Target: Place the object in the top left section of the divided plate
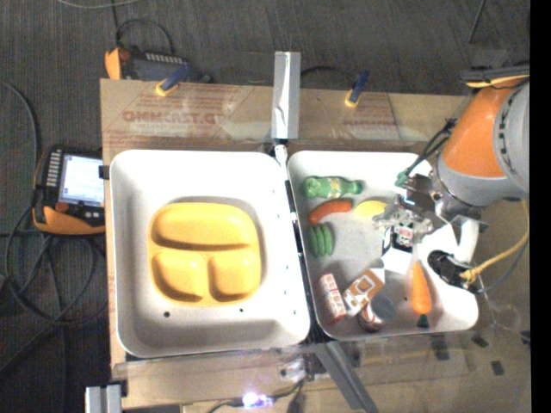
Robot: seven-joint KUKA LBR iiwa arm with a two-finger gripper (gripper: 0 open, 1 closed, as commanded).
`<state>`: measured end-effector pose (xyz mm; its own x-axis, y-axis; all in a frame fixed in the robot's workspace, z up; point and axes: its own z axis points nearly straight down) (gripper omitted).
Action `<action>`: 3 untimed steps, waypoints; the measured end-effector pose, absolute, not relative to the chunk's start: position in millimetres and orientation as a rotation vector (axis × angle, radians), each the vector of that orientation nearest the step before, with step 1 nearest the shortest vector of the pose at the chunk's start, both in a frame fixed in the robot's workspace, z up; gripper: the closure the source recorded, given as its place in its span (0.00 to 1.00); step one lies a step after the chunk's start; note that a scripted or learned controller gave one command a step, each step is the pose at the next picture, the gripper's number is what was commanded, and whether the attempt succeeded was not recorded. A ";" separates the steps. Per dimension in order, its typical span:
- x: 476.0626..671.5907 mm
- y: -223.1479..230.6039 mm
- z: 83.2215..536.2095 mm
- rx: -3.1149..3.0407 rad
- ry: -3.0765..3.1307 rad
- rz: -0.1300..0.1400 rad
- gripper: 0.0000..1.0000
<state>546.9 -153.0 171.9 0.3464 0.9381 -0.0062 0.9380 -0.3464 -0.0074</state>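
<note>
A dark carpeted floor strewn with cables surrounds a table (pixel 129 110) topped with cardboard, on which two white bins sit side by side. The left bin (pixel 120 256) carries a yellow plate (pixel 207 249) in three sections, one wide section across the top and two smaller ones below. The right bin (pixel 340 166) holds the toy food: a green bottle (pixel 332 186), a red pepper (pixel 331 210), a lemon (pixel 370 208), a green vegetable (pixel 321 239), a carrot (pixel 419 292) and small cartons (pixel 349 296). The arm (pixel 482 140) reaches in from the right, its claw (pixel 405 224) low over the middle of the right bin, just right of the lemon. Whether the claw is released or clenched cannot be told, and nothing shows between its fingers. Which item the task means is not clear; all lie in the right bin. The plate's top-left section lies well to the claw's left, across the bin walls.
</note>
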 end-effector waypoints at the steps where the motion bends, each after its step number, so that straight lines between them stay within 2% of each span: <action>1: 552.9 -62.8 204.9 -2.705 -1.591 0.012 1.00; 2: 566.1 -16.4 219.0 -2.619 -1.732 0.015 1.00; 3: 571.3 41.2 233.9 -2.688 -1.621 0.016 1.00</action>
